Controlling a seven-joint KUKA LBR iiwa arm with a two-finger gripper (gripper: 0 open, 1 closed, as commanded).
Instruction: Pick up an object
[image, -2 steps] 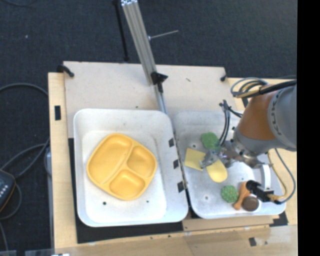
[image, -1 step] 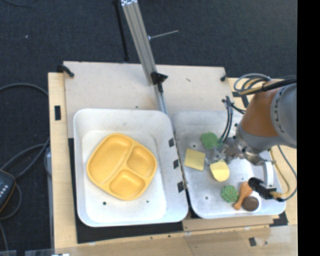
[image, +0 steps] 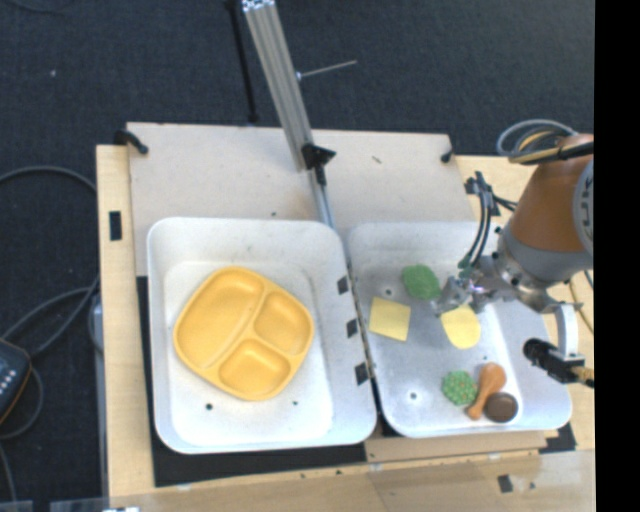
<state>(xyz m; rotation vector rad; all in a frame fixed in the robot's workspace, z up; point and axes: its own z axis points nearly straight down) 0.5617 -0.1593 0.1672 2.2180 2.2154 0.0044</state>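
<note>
Right bin (image: 400, 250), near edge: brown drumstick-shaped piece (image: 487, 386) tilted, its dark rounded end (image: 500, 407) toward the front rim, touching or just beside a small knobbly green piece (image: 459, 387) on its left. Mid-bin: pale yellow square piece (image: 390, 320) lying flat toward the bin's left wall; yellow rounded piece (image: 462, 327) to its right, directly under the end effector (image: 463, 293). Darker green piece (image: 421, 281) just left of the end effector, toward the far side. End effector low over the yellow rounded piece, nothing visibly lifted; can't tell if it's released or clenched. Left bin (image: 165, 245): yellow three-compartment tray (image: 243, 331), flat, roughly centred. Far side of worktop (image: 220, 165): slanted aluminium strut (image: 283, 82).
</note>
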